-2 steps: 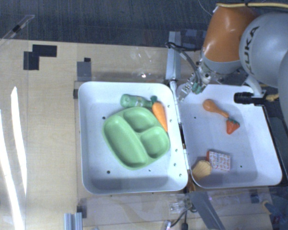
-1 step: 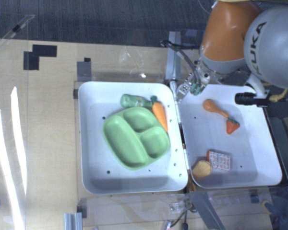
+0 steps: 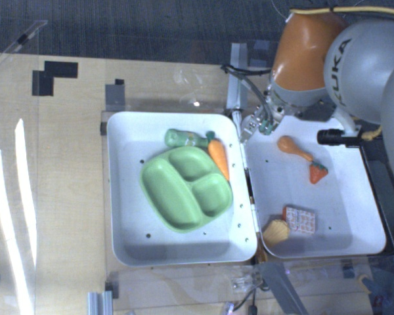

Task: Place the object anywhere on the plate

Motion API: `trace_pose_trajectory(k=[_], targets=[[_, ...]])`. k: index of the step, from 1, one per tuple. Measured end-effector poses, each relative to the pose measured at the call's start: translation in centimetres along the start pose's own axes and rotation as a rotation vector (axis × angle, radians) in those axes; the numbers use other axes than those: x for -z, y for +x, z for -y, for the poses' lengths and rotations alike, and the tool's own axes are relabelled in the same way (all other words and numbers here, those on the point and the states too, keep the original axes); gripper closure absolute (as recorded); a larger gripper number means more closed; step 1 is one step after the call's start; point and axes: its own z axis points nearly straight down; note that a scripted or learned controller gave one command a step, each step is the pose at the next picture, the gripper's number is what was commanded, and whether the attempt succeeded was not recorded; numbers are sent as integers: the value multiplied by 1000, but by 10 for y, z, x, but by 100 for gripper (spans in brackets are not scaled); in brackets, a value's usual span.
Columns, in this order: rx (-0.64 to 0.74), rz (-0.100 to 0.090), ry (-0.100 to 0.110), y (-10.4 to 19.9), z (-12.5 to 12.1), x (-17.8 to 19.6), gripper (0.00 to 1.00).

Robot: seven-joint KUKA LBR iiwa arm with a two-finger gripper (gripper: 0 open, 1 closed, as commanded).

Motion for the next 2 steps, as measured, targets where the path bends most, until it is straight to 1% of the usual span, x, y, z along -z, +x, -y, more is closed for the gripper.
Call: trace_pose_trajectory(k=[1,2], targets=[[31,1,-1,30,-2,21,100],[30,1,-1,30,-1,21,0]])
